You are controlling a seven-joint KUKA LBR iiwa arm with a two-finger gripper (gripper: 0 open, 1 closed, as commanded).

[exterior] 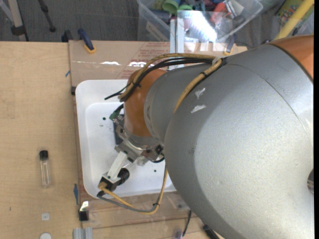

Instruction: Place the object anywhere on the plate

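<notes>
My grey arm with its orange band (137,103) reaches in from the right and covers most of the bench, hanging low over the left white bin (94,133). Under the wrist, the gripper (118,126) points down into that bin, and just its dark edge peeks out at the wrist's left side. A small green bit (117,113) shows right beside it; what it belongs to I cannot tell. The arm hides the rest of the bin floor and the bin on the right.
A white connector with a yellow cable (112,176) hangs from the wrist over the bin's front edge. A clear vial (45,167) lies on the wooden bench to the left. A blue clamp (88,45) and a clear tub of toys (199,9) stand behind.
</notes>
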